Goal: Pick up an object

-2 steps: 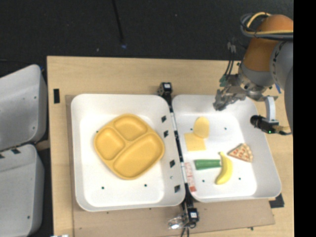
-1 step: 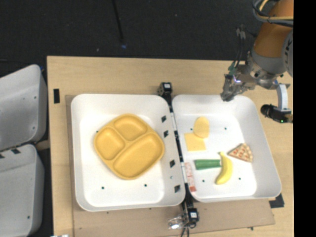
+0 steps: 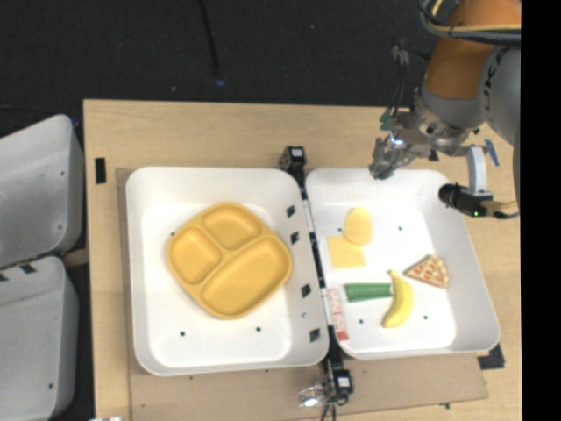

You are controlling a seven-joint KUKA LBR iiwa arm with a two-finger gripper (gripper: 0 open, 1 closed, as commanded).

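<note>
hanging over the far edge of the right shallow white bin [image 3: 456, 235], the grey arm with its orange band [image 3: 456, 64] reaches in from the right of the camera view, and its two-finger gripper [image 3: 383, 167] sits above the bin's far rim, apart from everything lying inside. whether the gripper's jaws are spread or pressed together cannot be told at this angle; nothing shows between them.

inside the right bin, a round pale yellow piece like a potato chip [image 3: 358, 225] lies toward the far left part of the floor, touching or just overlapping a flat yellow square like a cheese slice [image 3: 346, 253] just nearer the camera. nearer still lies a short green stick-shaped piece [image 3: 368, 291], and just beside its right end is a yellow toy banana [image 3: 400, 302], curved and lying flat. to the right of the banana's far tip rests a small triangular toy pizza slice [image 3: 427, 271] with red spots. all these objects are well apart from the gripper.

the left shallow white bin [image 3: 149, 323] holds a yellow plastic divided plate [image 3: 230, 259] with three compartments, lying flat and turned at a slant near the bin's middle. the two bins sit side by side on a tan wooden bench [image 3: 219, 117].
</note>
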